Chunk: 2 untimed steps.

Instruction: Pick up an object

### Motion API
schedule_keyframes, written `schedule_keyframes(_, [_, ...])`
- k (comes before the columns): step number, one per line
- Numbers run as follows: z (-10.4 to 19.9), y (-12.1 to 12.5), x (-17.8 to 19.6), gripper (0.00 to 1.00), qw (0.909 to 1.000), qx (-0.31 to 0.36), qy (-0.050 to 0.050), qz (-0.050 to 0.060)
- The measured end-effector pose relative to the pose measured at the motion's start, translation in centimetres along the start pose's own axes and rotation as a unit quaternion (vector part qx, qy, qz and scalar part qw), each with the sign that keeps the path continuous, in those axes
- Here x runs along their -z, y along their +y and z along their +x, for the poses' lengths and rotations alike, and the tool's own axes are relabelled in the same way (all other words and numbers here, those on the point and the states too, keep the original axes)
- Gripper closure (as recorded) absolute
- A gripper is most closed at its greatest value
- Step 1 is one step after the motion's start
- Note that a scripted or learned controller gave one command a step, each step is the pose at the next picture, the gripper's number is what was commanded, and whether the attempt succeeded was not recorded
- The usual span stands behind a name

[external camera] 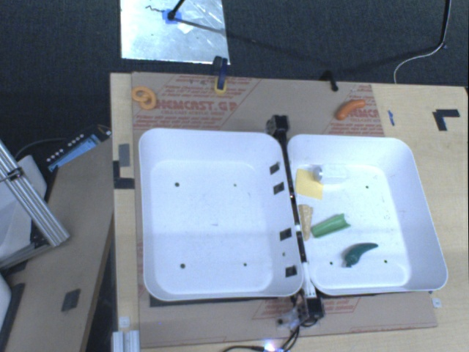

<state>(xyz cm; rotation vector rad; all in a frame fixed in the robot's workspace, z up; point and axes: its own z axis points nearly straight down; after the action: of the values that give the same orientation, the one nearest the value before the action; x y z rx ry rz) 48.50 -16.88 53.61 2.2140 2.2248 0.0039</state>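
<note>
The right bin holds several small objects near its left wall. A yellow block lies beside a clear plastic piece. Below them a tan wedge touches a green pepper-shaped object. A dark teal curved object lies nearer the front of the bin.
The left bin stands beside the right one on a cardboard sheet. On the cardboard lie an orange ring, a yellow and blue clamp and an orange sausage-shaped toy. A metal frame stands at the left.
</note>
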Motion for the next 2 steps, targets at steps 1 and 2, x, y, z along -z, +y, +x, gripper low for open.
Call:
schedule_keyframes(1, [0.7, 0.2, -0.1, 1.0, 1.0, 0.0, -0.001, 0.0])
schedule_keyframes(2, [1.8, 0.2, -0.1, 1.0, 1.0, -0.001, 0.0, 0.0])
